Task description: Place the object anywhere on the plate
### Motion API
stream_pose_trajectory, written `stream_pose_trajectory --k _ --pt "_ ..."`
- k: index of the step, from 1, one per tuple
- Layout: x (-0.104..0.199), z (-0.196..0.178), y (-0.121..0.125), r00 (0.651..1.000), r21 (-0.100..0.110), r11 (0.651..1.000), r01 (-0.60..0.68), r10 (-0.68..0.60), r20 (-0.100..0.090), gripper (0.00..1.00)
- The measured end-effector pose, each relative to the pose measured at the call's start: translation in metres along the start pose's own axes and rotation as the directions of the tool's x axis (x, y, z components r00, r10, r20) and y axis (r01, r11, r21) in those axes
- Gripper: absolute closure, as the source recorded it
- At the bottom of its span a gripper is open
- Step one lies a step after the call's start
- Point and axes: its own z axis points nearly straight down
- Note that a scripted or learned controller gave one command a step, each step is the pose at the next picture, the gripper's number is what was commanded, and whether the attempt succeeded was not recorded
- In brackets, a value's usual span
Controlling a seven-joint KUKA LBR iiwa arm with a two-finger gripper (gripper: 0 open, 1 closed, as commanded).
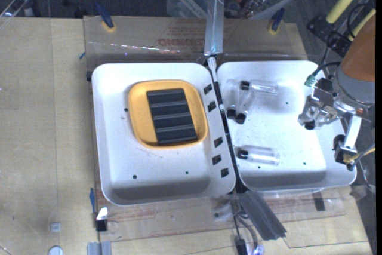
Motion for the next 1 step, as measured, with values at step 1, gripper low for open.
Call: stream_pose_trajectory --k 1 --pt "0.0 -0.0002 0.0001 1.0 0.0 1.0 0.0 0.0 0.0 0.0"
